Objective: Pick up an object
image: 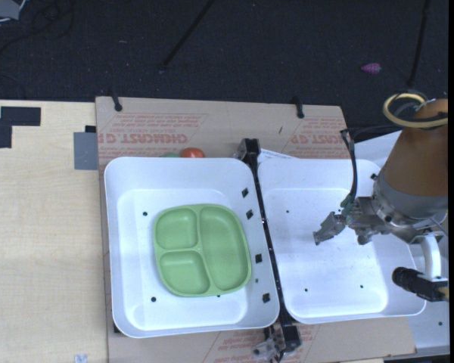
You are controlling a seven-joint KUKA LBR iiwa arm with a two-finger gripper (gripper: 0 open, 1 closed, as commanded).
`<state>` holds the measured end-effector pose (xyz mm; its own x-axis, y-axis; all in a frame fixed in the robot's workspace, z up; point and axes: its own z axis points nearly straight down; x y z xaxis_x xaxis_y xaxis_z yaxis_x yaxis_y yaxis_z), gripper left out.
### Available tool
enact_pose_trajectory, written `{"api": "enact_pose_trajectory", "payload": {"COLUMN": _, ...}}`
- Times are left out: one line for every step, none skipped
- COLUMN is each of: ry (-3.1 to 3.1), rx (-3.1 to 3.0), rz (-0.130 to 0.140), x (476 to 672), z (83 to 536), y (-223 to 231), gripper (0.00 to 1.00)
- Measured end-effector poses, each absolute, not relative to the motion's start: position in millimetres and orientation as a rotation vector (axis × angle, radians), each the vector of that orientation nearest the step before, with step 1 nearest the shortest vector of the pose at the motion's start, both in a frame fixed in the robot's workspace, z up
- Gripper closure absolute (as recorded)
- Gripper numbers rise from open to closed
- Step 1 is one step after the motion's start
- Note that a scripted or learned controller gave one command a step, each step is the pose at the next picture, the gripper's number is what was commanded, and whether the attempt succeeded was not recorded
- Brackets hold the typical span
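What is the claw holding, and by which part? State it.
Nothing shows in the claw. It hangs over the bare floor of the right bin; the green divided plate lies apart in the left bin.

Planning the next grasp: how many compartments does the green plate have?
3. The green plate lies in the left bin: two smaller compartments on its left side, one above the other, and one long compartment down its right side. None looks hidden.

A light green three-compartment plate (202,249) lies flat in the middle of the left bin (129,203).
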<state>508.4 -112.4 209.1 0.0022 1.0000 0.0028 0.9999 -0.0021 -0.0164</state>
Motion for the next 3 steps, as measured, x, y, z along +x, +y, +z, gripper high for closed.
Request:
{"api": "enact_pose_trajectory", "payload": {"ry": -2.219, "rx": -2.219, "rz": 0.003, "x": 511.0, "z": 215.6, "y": -112.7, "gripper": 0.0}}
{"api": "enact_pose_trajectory", "payload": {"ry": -2.215, "rx": -2.215, "rz": 0.008, "x": 514.0, "z": 152.5, "y": -108.8, "gripper": 0.0}}
{"api": "enact_pose_trajectory", "payload": {"ry": -2.215, "rx": -2.216, "rz": 0.007, "x": 520.9, "z": 93.3, "y": -104.8, "gripper": 0.0}}
